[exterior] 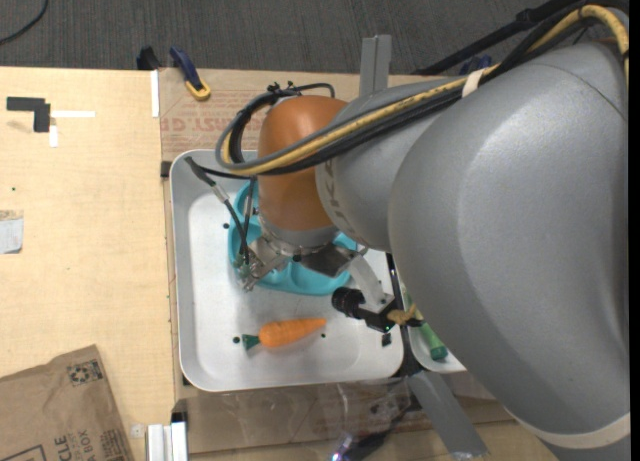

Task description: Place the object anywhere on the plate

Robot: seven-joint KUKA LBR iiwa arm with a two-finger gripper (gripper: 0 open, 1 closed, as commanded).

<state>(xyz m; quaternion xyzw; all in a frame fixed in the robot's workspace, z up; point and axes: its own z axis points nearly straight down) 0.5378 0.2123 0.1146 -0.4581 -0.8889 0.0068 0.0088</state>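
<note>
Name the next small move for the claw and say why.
Probably lift clear of the plate and shift toward the carrot: the carrot lies on the bin floor, apart from the blue plate, while the claw sits low over the plate.

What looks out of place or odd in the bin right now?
The toy carrot lies on the bare floor of the white bin, apart from the blue plate it belongs on. The plate itself is mostly hidden under the arm's orange band. Nothing looks spilled or broken.
</note>
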